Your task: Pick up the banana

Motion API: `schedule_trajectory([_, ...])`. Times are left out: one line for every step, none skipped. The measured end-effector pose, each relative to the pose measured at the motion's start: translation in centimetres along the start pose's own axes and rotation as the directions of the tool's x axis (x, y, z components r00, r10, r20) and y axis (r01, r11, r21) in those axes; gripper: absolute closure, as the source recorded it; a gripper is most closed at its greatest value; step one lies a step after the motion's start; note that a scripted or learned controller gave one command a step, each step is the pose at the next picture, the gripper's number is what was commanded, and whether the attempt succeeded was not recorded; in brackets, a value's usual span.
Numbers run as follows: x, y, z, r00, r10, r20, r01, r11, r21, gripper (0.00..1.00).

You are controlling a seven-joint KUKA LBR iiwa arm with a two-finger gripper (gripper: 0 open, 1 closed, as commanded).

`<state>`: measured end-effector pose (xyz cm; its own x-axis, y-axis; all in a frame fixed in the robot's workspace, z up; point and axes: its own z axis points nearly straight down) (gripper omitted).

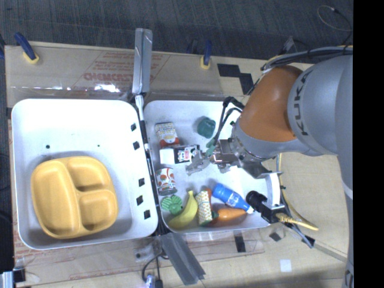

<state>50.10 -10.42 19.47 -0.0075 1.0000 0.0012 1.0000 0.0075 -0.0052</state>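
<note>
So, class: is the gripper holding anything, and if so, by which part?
Nothing is held. The gripper hangs over the right bin with nothing between its fingers; the banana lies apart from it, near the bin's front edge.

The left bin [24,125] holds a divided tray [73,194]. In the right bin [180,108], the banana [187,212] lies at the front, between a small toy [172,204] and a carrot [228,216], the hand [199,162] above.
</note>
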Motion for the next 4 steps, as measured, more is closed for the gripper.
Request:
schedule_trajectory([-0.6, -2.4, 9.9, 0.99, -0.141, 0.002, 0.141, 0.99, -0.004, 0.0])
schedule_trajectory([-0.5, -2.4, 8.9, 0.989, -0.148, 0.002, 0.148, 0.989, -0.004, 1.0])
schedule_trajectory([6.2, -2.4, -2.0, 0.999, -0.053, 0.001, 0.053, 0.999, -0.003, 1.0])
schedule_trajectory([6.2, -2.4, -2.0, 0.999, -0.053, 0.001, 0.053, 0.999, -0.003, 0.0])
